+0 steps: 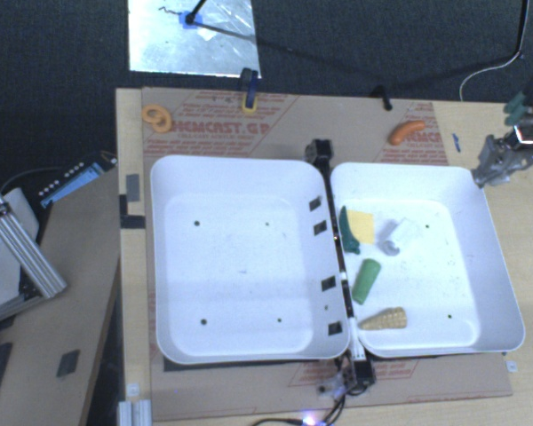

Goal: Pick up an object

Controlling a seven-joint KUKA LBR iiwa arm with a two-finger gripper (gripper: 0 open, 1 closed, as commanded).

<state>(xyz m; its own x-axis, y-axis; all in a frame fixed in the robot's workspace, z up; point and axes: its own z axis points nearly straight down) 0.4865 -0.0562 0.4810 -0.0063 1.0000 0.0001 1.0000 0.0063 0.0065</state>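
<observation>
two shallow white bins sit side by side, the left bin (240, 256) bare, the right bin (462, 264) holding a yellow block (361, 226), green cylinder (367, 280) and tan cone (384, 319) near its left wall, while the gripper (500, 162) hovers beyond its far right corner.

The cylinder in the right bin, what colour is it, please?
Green cylinder, seen in the camera view.

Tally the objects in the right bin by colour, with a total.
Yellow: 1, block
Green: 2, cylinder, thin piece
Tan: 1, cone
White-grey: 1, small object
Total: 5
</observation>
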